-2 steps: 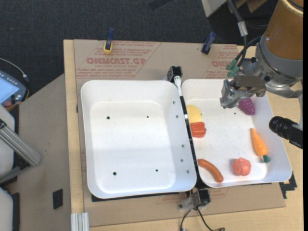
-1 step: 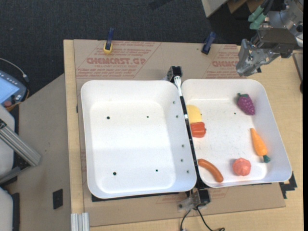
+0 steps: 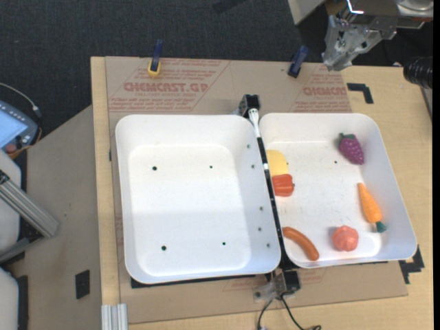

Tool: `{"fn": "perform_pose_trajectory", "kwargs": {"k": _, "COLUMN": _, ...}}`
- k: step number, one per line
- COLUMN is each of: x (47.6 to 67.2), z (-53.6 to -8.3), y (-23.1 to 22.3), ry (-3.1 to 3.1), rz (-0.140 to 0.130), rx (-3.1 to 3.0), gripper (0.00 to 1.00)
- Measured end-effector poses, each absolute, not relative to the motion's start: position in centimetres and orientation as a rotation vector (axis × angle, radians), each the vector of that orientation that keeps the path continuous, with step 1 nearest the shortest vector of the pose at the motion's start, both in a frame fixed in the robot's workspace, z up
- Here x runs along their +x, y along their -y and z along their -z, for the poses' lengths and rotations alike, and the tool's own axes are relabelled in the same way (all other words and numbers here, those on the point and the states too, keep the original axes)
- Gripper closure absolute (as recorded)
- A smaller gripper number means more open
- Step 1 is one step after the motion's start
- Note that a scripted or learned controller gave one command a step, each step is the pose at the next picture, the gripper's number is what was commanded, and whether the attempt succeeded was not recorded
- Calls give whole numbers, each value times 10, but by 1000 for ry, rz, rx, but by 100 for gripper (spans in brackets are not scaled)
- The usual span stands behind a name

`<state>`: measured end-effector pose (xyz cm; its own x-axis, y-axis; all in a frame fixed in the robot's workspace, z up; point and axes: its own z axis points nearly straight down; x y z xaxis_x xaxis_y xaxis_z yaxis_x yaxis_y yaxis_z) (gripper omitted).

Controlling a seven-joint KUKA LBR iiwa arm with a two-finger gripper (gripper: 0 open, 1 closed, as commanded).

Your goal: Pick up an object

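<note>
A: What lies around the right bin [image 3: 385, 184]?

B: The left bin [image 3: 185, 194] is touching it along the centre seam. Both sit on a brown board [image 3: 206, 81].

A: And the gripper [image 3: 342, 50]?

B: Beyond the right bin's far rim, above the board, well apart from the toys. Whether it is open or closed, I cannot tell.

A: What's inside the right bin?

B: A carrot [image 3: 370, 206] by the right wall; a sausage [image 3: 301, 243] near the front-left corner; purple grapes [image 3: 351, 148] toward the far right; a yellow piece [image 3: 276, 161] on the seam wall, a red pepper [image 3: 282, 185] just beside it; a pinkish-red fruit [image 3: 345, 238] by the front wall.
</note>
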<state>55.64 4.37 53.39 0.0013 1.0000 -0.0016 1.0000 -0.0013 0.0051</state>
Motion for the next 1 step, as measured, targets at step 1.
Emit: {"fn": "perform_pose_trajectory", "kwargs": {"k": 1, "x": 626, "z": -534, "y": -37, "ry": -2216, "rz": -4, "rx": 2220, "gripper": 100}}
